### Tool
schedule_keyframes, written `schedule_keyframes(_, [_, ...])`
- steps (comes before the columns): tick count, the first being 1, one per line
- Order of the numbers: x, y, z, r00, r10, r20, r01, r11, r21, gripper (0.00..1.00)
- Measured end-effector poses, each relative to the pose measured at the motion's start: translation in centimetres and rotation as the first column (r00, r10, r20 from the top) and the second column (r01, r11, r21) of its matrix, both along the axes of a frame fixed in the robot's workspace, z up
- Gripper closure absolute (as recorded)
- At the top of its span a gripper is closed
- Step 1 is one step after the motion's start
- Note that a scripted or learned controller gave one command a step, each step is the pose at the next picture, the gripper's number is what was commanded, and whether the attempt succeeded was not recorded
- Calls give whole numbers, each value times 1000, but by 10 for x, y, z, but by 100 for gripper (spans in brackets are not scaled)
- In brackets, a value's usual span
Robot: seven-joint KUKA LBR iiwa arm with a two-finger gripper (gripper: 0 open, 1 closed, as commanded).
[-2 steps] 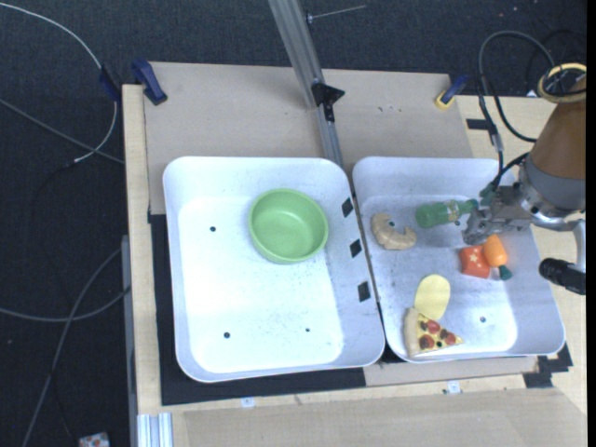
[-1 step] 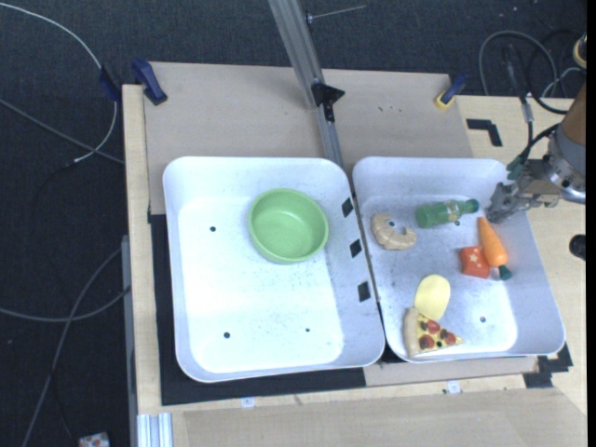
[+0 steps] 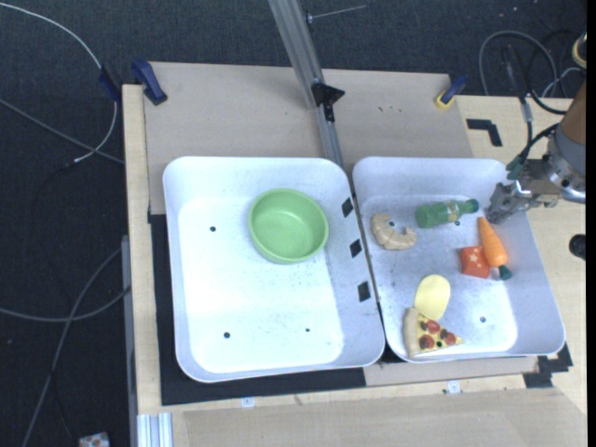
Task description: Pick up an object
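Note:
The right bin (image 3: 410,177) holds several toy foods: a green bottle (image 3: 444,213), a tan bread-like piece (image 3: 394,232), an orange carrot (image 3: 492,240), a red block (image 3: 474,262), a yellow oval piece (image 3: 431,296) and a pizza slice (image 3: 427,332). My gripper (image 3: 504,200) hangs at the right bin's far right side, just right of the green bottle and above the carrot's top end. Nothing shows between its fingers.
The left bin (image 3: 233,343) holds a green bowl (image 3: 289,224) near its far right. A metal pole (image 3: 296,40) slants down to the gap between the bins. Blue clamps (image 3: 149,81) and cables lie at the bench's edges.

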State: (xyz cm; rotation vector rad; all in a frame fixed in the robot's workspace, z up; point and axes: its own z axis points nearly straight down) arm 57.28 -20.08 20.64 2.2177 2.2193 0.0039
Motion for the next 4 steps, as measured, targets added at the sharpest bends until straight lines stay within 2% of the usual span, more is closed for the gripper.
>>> schedule_keyframes(1, [12,58,-4,1000,6,-9,-5,1000,7,100])
schedule_keyframes(2, [37,109,6,1000,6,-1,-6,1000,4,100])
schedule_keyframes(3, [46,162,2,1000,5,-2,-5,1000,3,100])
schedule_keyframes(4, [56,215,21,1000,5,-3,-5,1000,5,100])
